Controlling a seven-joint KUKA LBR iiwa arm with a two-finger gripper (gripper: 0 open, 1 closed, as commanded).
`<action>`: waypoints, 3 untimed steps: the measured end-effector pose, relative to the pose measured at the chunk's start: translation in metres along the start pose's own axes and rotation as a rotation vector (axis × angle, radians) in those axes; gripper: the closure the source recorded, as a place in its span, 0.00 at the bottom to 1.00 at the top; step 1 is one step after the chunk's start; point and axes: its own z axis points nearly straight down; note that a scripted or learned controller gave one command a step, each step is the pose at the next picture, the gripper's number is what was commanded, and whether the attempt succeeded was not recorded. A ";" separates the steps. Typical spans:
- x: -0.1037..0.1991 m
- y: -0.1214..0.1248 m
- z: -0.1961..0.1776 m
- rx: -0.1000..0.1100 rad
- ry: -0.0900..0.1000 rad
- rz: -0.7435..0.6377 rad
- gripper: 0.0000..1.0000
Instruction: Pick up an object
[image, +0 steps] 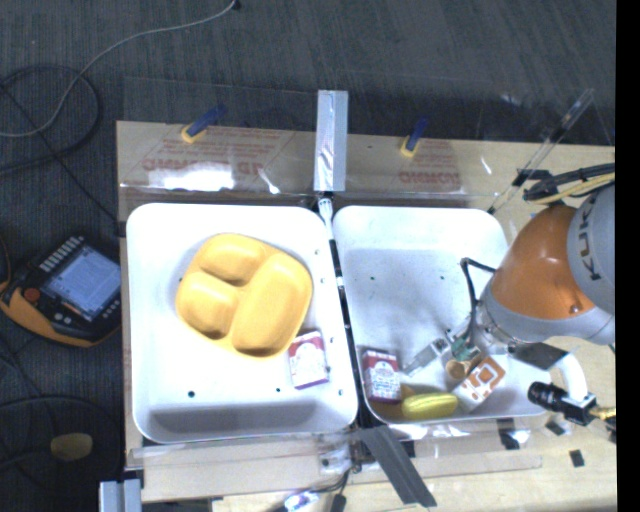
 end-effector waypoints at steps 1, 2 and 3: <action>0.052 0.051 -0.092 0.015 0.011 0.168 0.00; 0.010 0.001 -0.022 0.017 0.015 -0.011 0.00; 0.033 0.031 -0.013 0.018 0.012 0.218 0.00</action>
